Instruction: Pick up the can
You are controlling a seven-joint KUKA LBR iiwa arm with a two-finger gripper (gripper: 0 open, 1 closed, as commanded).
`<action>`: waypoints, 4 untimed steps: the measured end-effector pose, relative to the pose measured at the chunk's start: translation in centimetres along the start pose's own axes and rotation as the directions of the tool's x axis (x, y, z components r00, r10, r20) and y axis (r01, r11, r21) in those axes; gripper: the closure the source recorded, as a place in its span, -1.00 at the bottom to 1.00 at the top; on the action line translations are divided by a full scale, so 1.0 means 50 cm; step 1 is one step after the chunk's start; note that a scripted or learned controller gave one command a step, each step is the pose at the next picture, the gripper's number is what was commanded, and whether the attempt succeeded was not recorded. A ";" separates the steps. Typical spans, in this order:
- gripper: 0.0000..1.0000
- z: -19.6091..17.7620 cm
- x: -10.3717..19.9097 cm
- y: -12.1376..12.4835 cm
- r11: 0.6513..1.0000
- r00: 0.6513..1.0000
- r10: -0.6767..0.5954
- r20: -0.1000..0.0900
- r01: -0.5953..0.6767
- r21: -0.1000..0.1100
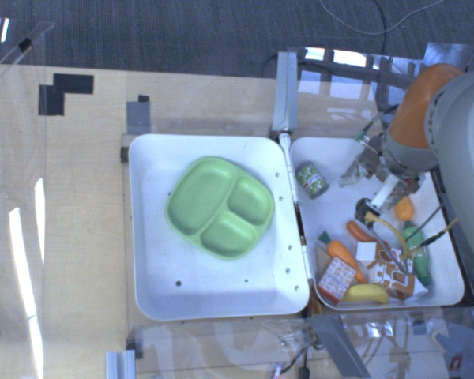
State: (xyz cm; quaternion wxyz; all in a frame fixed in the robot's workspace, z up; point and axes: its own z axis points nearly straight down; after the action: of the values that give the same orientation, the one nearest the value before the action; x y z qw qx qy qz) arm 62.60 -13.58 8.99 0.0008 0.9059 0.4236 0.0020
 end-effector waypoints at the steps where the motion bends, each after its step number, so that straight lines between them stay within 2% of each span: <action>1: -1.00 -0.337 0.082 -0.003 0.993 0.993 0.121 -0.001 -0.121 -0.001; 2: -1.00 -0.208 0.162 -0.062 0.992 0.992 0.127 0.001 -0.127 0.002; 3: -1.00 -0.191 0.242 -0.144 0.911 0.911 0.412 0.001 -0.412 0.002; 4: -1.00 -0.193 0.325 -0.204 0.907 0.907 0.420 -0.002 -0.420 0.003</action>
State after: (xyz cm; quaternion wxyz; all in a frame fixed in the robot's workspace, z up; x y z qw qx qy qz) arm 65.14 5.42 18.64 -0.0012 0.9758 0.2187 0.0027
